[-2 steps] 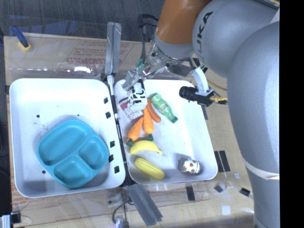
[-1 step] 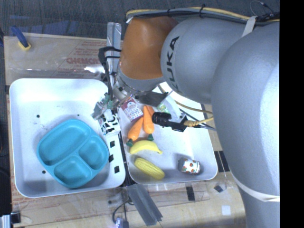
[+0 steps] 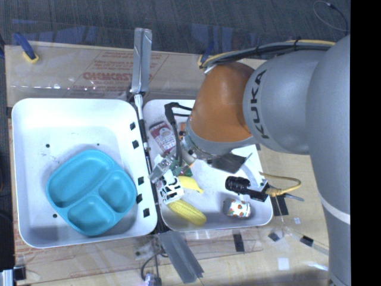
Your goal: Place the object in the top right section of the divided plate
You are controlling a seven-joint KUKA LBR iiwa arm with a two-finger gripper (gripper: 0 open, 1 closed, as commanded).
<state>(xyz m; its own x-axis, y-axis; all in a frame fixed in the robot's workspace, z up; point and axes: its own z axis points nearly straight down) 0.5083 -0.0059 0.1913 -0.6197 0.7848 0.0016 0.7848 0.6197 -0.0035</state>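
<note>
1. Two shallow white bins sit side by side on the bench: the left bin (image 3: 24,159) in the left half of the frame, the right bin (image 3: 262,216) at centre.
2. A turquoise divided plastic plate (image 3: 89,189) with three sections lies in the left bin, lower left of the frame; nothing rests in it.
3. The grey arm with its orange band (image 3: 223,103) reaches down into the right bin.
4. The gripper (image 3: 172,180) hangs low at that bin's left wall; whether it is released or clenched cannot be told.
5. A yellow corn cob (image 3: 186,212) lies just below the gripper, long axis running upper left to lower right. A small yellow piece (image 3: 191,185) sits just right of it.
6. Which object is meant is unclear. The plate lies left of the gripper, across the bin walls.
</note>
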